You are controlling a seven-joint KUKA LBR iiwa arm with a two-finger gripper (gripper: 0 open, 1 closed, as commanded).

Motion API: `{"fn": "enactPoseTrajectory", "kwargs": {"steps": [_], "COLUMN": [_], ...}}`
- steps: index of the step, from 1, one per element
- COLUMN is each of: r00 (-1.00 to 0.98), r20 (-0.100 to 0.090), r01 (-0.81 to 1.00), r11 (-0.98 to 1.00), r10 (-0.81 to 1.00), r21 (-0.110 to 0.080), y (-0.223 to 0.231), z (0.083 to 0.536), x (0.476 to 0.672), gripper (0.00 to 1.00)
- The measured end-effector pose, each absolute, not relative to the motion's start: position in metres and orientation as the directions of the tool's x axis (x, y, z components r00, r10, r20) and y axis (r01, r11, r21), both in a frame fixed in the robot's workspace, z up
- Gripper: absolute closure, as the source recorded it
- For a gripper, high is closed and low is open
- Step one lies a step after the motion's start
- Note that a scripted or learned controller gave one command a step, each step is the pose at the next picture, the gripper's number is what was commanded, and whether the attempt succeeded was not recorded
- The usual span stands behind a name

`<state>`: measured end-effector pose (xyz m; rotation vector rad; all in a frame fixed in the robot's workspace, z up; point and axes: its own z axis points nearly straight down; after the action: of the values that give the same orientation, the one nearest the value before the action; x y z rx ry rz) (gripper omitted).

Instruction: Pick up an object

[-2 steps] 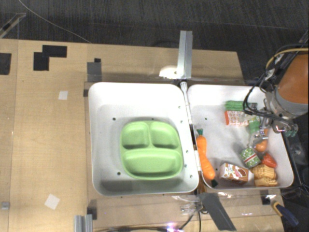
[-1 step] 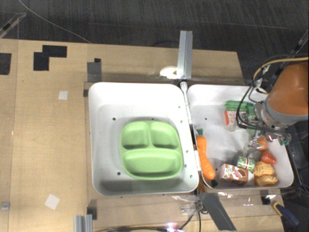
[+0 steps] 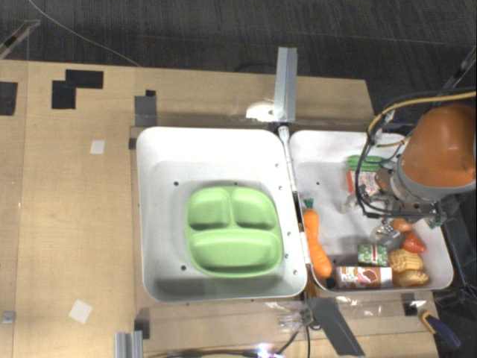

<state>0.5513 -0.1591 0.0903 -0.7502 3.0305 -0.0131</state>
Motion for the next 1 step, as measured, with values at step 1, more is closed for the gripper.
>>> {"fn": "enactPoseTrajectory", "kwargs": {"steps": [1], "r00": [-0.877], "r20": [-0.064], "r01": [-0.474], "r11": [0.879], "r10": [-0.477], "r21": [-0.049], "y": [-0.1193], "z": [0.1021], "x": [0.5312], "gripper": [0.0]}}
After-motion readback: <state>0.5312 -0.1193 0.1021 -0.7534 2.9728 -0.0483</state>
